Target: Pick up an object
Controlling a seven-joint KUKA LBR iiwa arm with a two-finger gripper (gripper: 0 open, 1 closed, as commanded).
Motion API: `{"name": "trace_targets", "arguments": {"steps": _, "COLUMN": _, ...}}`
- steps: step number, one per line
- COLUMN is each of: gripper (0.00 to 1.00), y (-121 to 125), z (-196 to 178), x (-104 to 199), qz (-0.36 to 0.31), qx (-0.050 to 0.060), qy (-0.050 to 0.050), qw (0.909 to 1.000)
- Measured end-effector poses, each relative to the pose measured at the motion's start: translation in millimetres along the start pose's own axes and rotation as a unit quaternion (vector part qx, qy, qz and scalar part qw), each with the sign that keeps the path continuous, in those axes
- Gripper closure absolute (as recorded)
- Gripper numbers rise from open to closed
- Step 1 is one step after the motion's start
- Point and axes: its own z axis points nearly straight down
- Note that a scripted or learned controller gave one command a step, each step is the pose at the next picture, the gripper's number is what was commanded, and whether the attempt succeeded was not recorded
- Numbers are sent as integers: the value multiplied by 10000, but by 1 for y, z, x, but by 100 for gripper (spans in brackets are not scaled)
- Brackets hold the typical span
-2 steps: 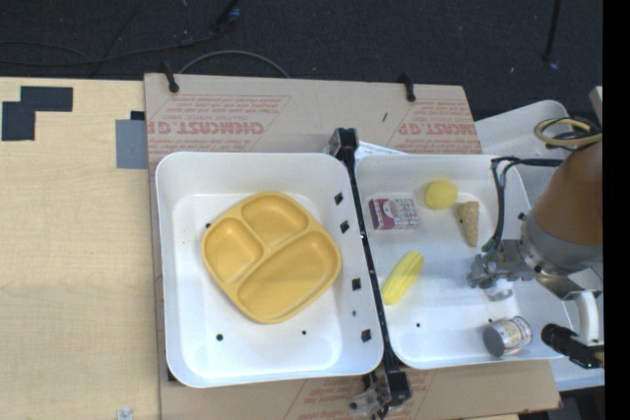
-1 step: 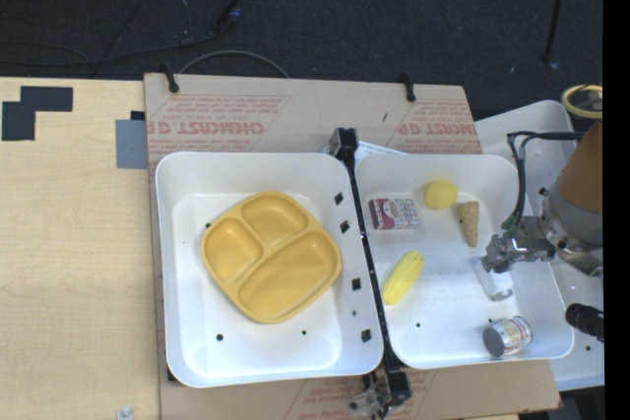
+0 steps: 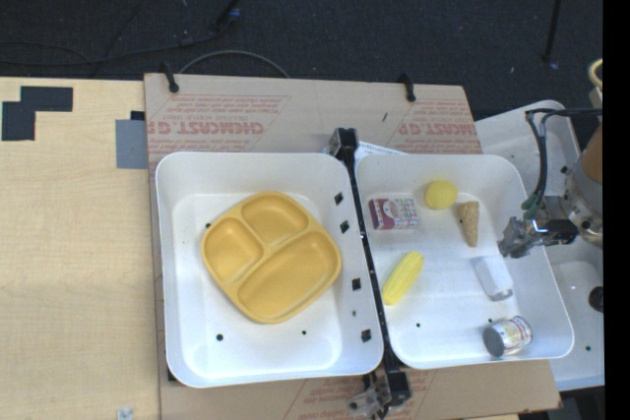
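The gripper (image 3: 520, 241) hangs at the right rim of the right bin (image 3: 448, 349), its jaws' state impossible to tell. Nearest, lower right, lie a grey block (image 3: 491, 276) and can (image 3: 508, 336); either seems the likely pick. The left bin (image 3: 187, 310) holds 1 yellow tray (image 3: 271, 256).

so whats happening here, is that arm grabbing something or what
Nothing is grabbed yet. The gripper sits at the right edge of the right bin, above none of the objects. In that bin lie a yellow ball, a cone, a corn cob, a small packet, a grey block and a can. The left bin holds a yellow divided plate.
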Motion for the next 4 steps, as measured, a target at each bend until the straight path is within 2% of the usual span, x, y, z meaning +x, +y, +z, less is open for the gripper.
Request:
{"name": "trace_targets", "arguments": {"steps": 1, "gripper": 100, "y": 24, "z": -1, "x": 45, "qz": -12, "qx": 19, "qy": 9, "qw": 10000}}
{"name": "trace_targets", "arguments": {"steps": 4, "gripper": 100, "y": 76, "z": -10, "x": 212, "qz": -16, "qx": 22, "qy": 16, "qw": 10000}}
